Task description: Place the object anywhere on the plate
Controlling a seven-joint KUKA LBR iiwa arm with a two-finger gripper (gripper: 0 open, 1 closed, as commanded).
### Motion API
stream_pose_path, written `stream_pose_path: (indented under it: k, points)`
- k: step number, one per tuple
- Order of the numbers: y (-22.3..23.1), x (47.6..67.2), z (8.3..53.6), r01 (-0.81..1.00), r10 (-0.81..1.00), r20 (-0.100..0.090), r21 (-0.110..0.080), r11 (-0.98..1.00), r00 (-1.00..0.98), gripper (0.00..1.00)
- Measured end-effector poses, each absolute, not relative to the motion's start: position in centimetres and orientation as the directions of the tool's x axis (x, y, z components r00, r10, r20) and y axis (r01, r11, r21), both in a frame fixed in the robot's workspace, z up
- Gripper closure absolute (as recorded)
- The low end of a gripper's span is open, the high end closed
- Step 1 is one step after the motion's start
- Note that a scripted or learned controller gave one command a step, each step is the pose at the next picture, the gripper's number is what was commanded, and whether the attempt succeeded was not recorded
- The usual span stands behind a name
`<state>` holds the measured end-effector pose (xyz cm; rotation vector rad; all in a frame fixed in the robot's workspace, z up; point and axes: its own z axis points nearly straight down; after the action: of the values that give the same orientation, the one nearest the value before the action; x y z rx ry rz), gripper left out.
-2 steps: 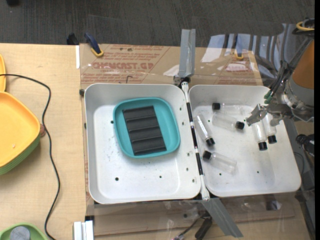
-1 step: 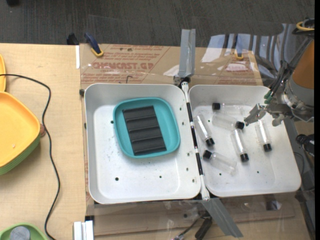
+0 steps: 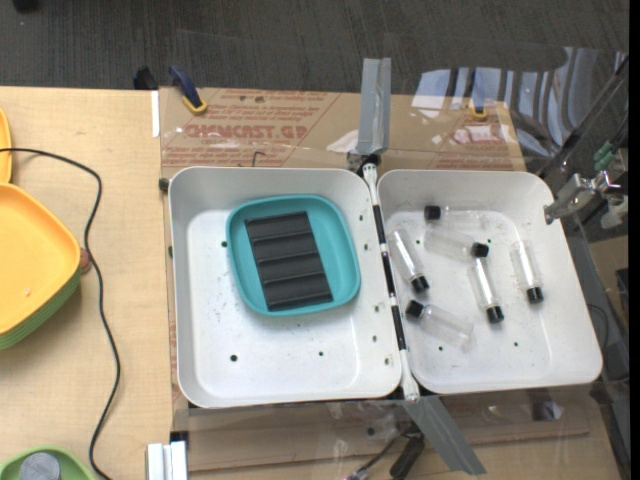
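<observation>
Well, claw state unclear; vials (image 3: 484, 278) in rt bin (image 3: 572, 366), teal plate (image 3: 346, 268) in left bin (image 3: 200, 358).

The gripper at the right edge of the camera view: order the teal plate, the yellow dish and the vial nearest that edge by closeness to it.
From the gripper:
1. Vial, right side of the right bin.
2. Teal plate, in the left bin.
3. Yellow dish, at the bench's far left edge.

Faded red print on the cardboard sheet (image 3: 262, 128) reads roughly "CHEMCAST GP".
</observation>
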<state>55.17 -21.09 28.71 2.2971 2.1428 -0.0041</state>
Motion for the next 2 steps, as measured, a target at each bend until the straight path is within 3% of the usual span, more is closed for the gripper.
stream_pose_path:
  k: [1,2]
  points:
    - [-21.0,53.9,42.2,0.998,0.998,-0.002,-0.002,-0.06,0.06,0.0]
    - [-21.7,55.4,43.6,0.981,0.981,-0.003,-0.002,-0.193,0.193,0.0]
